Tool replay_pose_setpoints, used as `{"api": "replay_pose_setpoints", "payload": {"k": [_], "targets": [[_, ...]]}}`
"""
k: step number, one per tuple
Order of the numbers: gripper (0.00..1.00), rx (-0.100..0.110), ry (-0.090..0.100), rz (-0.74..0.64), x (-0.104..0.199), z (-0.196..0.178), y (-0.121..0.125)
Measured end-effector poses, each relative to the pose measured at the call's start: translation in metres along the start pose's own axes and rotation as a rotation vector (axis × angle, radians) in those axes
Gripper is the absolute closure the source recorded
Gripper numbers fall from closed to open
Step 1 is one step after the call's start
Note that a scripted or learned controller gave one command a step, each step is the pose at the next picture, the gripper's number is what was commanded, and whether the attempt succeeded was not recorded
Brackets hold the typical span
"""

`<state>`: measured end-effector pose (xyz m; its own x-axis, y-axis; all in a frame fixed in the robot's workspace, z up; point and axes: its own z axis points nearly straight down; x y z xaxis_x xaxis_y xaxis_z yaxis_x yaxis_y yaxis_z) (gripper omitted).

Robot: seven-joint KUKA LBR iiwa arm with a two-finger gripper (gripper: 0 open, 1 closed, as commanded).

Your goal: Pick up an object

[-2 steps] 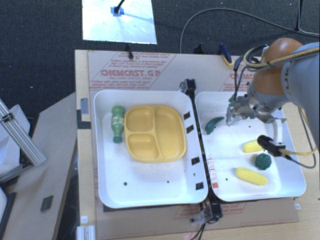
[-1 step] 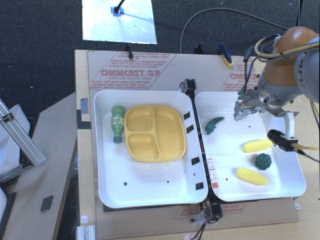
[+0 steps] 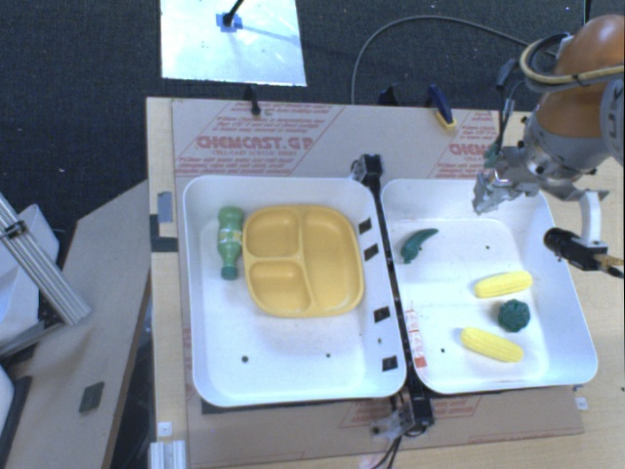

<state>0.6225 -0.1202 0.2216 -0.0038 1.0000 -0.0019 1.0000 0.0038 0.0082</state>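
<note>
The right bin (image 3: 547, 233) holds a dark green pepper (image 3: 419, 243), two yellow corn cobs (image 3: 503, 283) (image 3: 491, 344) and a dark green broccoli piece (image 3: 514, 314). My gripper (image 3: 488, 199) hangs over the far edge of the right bin, up and to the right of the pepper, apart from every object. Nothing shows between its fingers. In the left bin (image 3: 210, 360) a yellow divided plate (image 3: 302, 259) lies with a green bottle (image 3: 229, 241) beside its left side.
A black clipped divider (image 3: 384, 281) runs between the two bins. A shiny metal sheet (image 3: 231, 27) lies beyond the bench at the back. Blue clamps (image 3: 441, 106) and a cable sit along the bench's far edge.
</note>
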Motion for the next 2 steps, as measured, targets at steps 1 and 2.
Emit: {"api": "replay_pose_setpoints", "payload": {"k": [1,2], "targets": [[1.00,0.004,0.001,-0.001,0.000,-0.014,0.001],[1.00,0.005,0.004,-0.007,0.061,-0.018,0.009]]}}
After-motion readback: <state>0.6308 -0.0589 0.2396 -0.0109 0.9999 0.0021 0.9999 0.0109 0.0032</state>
